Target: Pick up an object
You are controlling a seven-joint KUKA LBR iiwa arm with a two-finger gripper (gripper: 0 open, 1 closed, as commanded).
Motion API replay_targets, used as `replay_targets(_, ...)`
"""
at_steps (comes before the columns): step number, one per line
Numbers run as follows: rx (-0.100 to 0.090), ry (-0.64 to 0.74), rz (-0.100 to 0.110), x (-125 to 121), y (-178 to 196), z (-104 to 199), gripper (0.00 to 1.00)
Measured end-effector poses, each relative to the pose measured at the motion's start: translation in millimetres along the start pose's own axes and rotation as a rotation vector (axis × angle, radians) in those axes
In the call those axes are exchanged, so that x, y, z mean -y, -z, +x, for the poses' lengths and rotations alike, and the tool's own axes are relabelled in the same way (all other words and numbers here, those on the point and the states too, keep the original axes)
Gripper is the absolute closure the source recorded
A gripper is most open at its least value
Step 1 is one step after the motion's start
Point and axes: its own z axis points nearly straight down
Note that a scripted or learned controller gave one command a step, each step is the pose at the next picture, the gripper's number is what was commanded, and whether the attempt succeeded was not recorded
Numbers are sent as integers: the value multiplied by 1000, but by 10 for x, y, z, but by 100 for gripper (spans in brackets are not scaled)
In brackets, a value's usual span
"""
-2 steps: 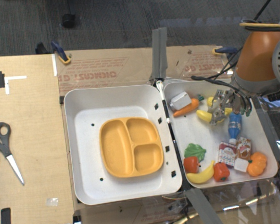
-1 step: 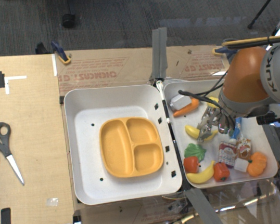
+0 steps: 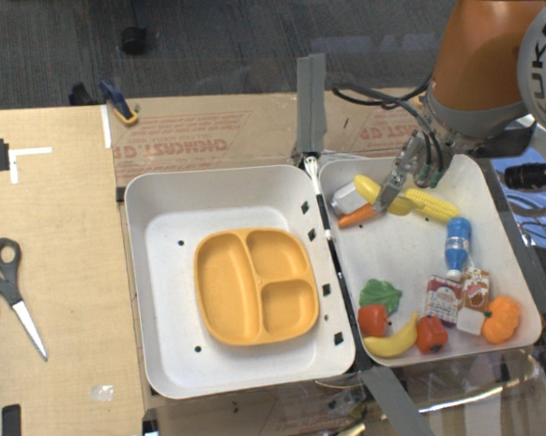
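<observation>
From above, the bench [image 3: 42, 277] is pale wood on the left with a sheet of brown cardboard [image 3: 201, 138] under the two white bins; dark grey carpet [image 3: 192, 31] lies beyond its far edge. A pair of scissors [image 3: 13, 289] rests on the wood at the left, well apart from the bins.

The left bin [image 3: 157, 297] holds a yellow divided plate [image 3: 257, 284] lying flat near its middle, with bare white floor all around it.

The arm, grey with its orange band [image 3: 485, 40], comes in from the upper right, and the pincer [image 3: 390, 192] is down in the far part of the right bin [image 3: 403, 249]. Its fingers point down and left, just over a yellow lemon-like piece [image 3: 368, 189]. How wide the fingers stand, I cannot tell, and nothing is plainly seen between them. Just beside the tips lie an orange carrot [image 3: 355, 218], a grey-white block [image 3: 346, 197] and a corn cob [image 3: 430, 204].

Nearer the front lie a blue bottle [image 3: 457, 243], a small red-and-white carton [image 3: 442, 298], a green leafy piece [image 3: 380, 294], a tomato [image 3: 372, 320], a banana [image 3: 394, 342], a red pepper [image 3: 431, 333] and an orange pumpkin [image 3: 500, 320]. The middle of the right bin's floor is bare.
</observation>
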Motion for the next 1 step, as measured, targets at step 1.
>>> replay_targets(1, 0, -226, 1, -324, 299, 302, 100)
